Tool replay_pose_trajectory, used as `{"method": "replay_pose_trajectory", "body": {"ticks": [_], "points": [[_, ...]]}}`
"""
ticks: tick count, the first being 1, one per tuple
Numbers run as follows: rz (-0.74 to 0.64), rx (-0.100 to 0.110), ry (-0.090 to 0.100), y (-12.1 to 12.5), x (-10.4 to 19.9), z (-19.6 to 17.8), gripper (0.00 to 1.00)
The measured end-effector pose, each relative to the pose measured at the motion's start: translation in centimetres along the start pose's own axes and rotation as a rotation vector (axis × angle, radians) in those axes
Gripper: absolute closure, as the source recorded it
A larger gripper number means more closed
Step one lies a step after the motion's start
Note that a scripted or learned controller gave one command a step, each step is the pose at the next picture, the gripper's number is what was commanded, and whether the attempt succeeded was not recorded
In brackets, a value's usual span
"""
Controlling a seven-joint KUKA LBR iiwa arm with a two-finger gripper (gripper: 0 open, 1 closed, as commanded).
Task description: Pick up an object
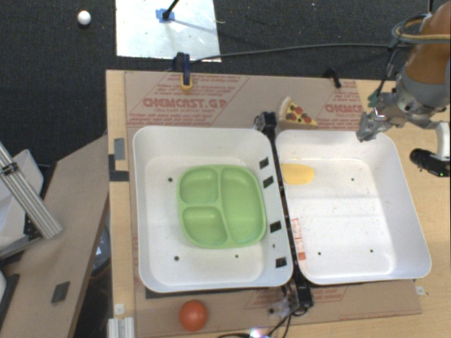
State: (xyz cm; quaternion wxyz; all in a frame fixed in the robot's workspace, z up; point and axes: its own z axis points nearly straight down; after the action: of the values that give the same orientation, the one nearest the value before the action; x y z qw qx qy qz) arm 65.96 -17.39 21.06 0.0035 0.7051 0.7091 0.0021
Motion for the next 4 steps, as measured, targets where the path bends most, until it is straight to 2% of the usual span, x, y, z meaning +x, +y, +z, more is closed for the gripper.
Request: {"method": "replay_pose_trajectory", "body": {"ticks": [1,2,3,4], "points": [[0.000,0.000,0.000,0.2,0.0,-4.5,1.00],[-0.004,0.006,0.003,-1.5,5.7,-4.9,1.00],[-0.003,0.007,0.003,-1.9,10.4,-3.9,1.00],[-0.004,0.009,0.004,-3.5,16.0,-2.5,1.00]]}}
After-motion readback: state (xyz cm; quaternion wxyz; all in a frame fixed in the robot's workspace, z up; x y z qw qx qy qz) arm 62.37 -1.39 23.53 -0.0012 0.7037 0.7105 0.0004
